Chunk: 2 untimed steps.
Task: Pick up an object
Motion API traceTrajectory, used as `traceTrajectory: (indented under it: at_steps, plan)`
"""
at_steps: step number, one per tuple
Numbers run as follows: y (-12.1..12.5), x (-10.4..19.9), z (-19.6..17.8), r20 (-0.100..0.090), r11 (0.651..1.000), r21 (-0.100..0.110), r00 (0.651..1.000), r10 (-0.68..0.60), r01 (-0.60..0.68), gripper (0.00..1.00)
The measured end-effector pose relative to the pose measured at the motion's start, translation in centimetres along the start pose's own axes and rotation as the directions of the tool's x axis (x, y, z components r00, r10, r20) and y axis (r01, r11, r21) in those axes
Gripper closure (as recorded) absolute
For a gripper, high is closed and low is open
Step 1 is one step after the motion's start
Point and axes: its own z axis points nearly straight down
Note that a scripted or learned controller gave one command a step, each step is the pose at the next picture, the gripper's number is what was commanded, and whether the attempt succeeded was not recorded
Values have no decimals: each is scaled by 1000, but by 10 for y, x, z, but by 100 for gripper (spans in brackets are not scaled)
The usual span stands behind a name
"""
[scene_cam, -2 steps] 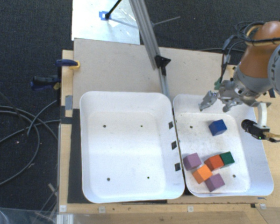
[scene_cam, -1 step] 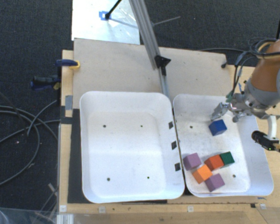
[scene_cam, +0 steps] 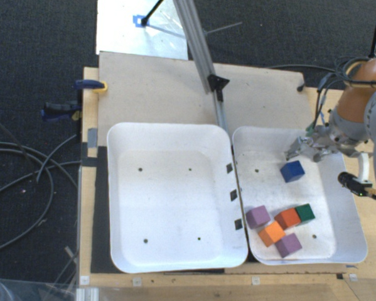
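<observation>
Pale fibreboard desk [scene_cam: 178, 93] on dark carpet; loose black cables [scene_cam: 23, 169] trail at left, a blue clamp [scene_cam: 84, 84] grips the desk's far-left edge. A grey pole [scene_cam: 200, 46] slants in from far.

Two white bins side by side. Left bin [scene_cam: 173, 196]: bare floor. Right bin [scene_cam: 334, 249]: blue cube [scene_cam: 292, 171] alone toward the far side, turned slightly off square to the bin walls; no long axis.

Near cluster, touching or almost: purple cube [scene_cam: 257, 216], orange cube [scene_cam: 272, 233], red-orange cube [scene_cam: 288, 217], green cube [scene_cam: 305, 213], second purple cube [scene_cam: 288, 244].

Gripper [scene_cam: 310, 149] hangs just beyond the blue cube, far-right of it. Jaws: cannot tell whether wide or narrow.
</observation>
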Motion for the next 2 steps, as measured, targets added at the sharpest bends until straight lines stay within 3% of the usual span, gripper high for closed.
traceTrajectory:
  at_steps: [1, 2]
  plan:
    - [-40, 34, -2, 0, 1000, -1, 1000, -2, 2, 0]
    - [-58, 28, -2, 2, 1000, -2, 1000, -1, 1, 0]
